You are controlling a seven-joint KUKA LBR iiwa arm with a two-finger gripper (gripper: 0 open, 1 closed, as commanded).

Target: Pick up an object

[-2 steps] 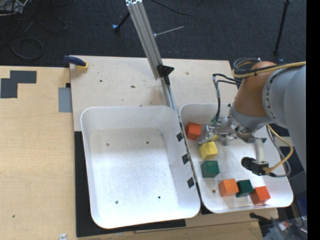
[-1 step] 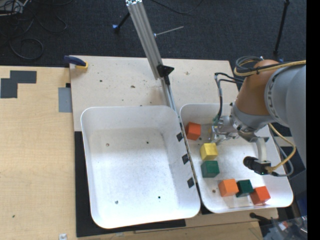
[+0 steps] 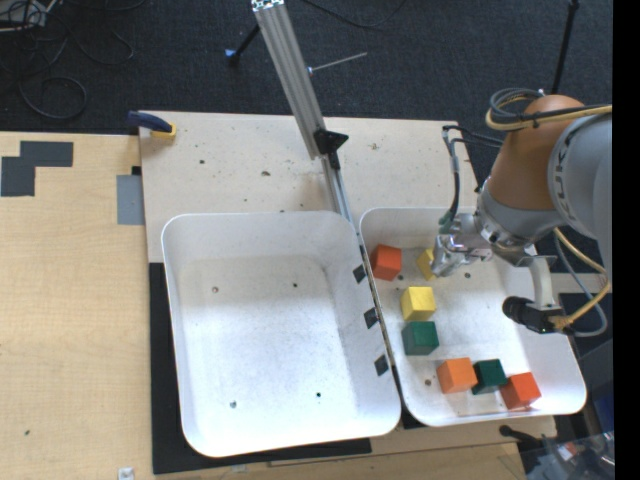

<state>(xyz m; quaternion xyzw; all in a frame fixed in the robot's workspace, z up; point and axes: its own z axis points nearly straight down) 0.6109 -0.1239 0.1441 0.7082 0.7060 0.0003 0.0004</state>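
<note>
Over the right bin [image 3: 560,393], your gripper [image 3: 450,256] is hanging low beside a small yellow block [image 3: 427,262], likely going for it. You cannot tell how it is set. Other blocks are lying nearby.

Two bins side by side; seven blocks in right bin [image 3: 560,393], left bin [image 3: 200,258] beside it.
</note>
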